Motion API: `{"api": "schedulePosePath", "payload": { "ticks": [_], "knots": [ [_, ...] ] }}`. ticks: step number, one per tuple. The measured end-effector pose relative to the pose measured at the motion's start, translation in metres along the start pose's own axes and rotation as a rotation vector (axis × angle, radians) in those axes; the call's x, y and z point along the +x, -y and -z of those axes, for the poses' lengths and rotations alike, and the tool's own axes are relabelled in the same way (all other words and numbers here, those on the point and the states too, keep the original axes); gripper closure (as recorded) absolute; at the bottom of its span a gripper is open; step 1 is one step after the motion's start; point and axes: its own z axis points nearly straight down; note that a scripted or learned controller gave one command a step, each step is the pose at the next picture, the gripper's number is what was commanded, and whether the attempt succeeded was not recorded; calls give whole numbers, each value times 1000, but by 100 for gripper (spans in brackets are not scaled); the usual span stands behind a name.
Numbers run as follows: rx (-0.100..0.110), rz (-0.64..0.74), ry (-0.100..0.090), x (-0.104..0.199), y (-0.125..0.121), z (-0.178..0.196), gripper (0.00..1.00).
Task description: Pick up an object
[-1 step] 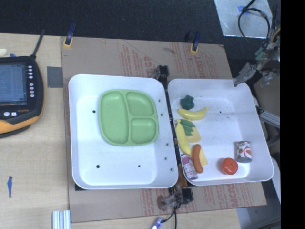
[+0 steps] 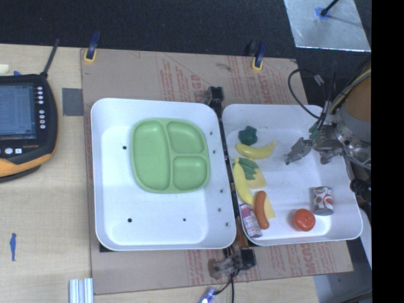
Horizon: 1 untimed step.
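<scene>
You've got the fingers [image 2: 310,150] spread open with nothing between them, hanging over the right bin [image 2: 285,113] near its far right side. Banana [image 2: 255,149] lies to their left, well apart; the dark green piece [image 2: 247,134] sits just beyond it, further left and up. Small can [image 2: 322,201] stands below the fingers, upright, with the red tomato [image 2: 303,219] below-left of that. Down-left of the fingers, along the bin's left wall: corn cob [image 2: 247,173], hot dog [image 2: 263,208], and a small packet [image 2: 249,221] against the wall. Left bin [image 2: 113,226], far left of the fingers, holds a green divided plate [image 2: 170,154]. Teach pendant [image 2: 25,122] rests on the worktop [image 2: 44,232] at the far left.
</scene>
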Motion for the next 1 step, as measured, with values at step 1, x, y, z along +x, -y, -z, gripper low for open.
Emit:
{"api": "schedulePosePath", "payload": {
  "ticks": [1],
  "knots": [
    [-1,3,0,60,-29,-65,0]
  ]
}}
